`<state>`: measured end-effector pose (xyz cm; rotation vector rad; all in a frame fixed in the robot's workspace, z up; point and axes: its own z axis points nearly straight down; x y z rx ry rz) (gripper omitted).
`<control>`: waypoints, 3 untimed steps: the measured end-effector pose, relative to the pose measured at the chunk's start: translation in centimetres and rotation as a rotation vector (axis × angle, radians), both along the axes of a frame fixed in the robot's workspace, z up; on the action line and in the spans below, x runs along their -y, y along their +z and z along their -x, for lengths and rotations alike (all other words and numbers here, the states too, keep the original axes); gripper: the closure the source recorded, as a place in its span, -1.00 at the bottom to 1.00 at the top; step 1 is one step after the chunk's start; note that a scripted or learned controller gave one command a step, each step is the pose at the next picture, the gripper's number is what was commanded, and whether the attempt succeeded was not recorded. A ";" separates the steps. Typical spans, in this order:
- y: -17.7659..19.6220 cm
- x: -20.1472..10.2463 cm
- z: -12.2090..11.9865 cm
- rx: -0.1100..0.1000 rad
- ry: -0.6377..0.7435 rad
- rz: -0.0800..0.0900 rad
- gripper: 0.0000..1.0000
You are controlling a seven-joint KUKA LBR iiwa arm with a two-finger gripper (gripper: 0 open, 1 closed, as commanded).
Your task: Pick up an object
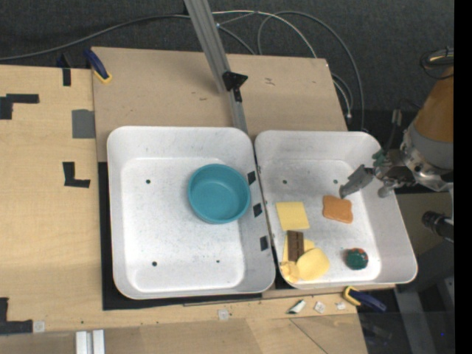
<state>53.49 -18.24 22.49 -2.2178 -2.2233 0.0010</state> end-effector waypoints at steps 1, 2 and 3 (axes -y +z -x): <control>0.0 0.0 0.0 0.000 0.000 0.000 -1.00; -6.3 -0.6 0.2 -0.007 -0.001 -0.001 -1.00; -12.3 -0.2 -0.3 -0.007 -0.001 -0.001 -1.00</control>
